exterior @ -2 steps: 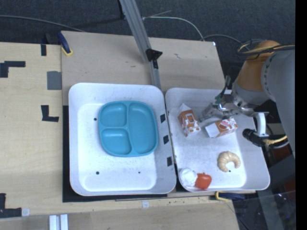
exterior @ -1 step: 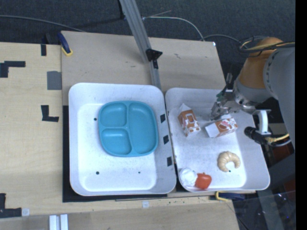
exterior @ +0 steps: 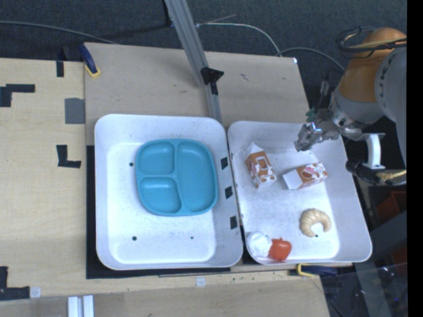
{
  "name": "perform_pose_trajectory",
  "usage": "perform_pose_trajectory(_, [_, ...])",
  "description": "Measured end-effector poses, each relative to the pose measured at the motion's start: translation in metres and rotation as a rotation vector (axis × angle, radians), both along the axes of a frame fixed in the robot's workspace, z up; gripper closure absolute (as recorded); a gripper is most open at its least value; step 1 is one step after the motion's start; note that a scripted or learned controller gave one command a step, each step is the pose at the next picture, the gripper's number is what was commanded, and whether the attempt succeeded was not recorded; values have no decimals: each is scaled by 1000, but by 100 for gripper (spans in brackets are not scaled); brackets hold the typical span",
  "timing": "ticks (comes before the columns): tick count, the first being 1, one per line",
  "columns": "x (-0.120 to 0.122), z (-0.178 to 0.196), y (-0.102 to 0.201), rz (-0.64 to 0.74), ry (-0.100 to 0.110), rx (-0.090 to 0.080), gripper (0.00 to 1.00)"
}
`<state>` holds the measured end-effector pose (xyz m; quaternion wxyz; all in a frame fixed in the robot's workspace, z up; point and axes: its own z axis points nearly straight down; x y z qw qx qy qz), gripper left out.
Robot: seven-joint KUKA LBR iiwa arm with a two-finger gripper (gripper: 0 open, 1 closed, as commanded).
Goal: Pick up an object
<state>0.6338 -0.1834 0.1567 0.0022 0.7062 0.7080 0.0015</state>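
The right bin point(exterior: 350, 197) holds an orange-and-white carton point(exterior: 260, 167) at its upper left and a smaller orange-and-white box point(exterior: 304, 176) near the middle. A tan croissant point(exterior: 315, 221) lies lower right, and a red-and-white item point(exterior: 271, 247) rests at the front edge. My gripper point(exterior: 308, 137) hangs over the bin's upper right, above and just right of the small box, with nothing visibly held.
A blue divided plate point(exterior: 176, 177) lies in the left bin point(exterior: 115, 236). A grey metal pole point(exterior: 192, 41) slants down to the bins' shared rear edge. Cables trail across the dark floor behind. Tan bench surface stretches left.
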Motion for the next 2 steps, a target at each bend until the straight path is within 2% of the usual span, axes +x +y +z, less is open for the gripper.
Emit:
perform_pose_trajectory(1, [9,51,8,0,0,0,100])
perform_pose_trajectory(2, [9,64,8,-1,5,1,100])
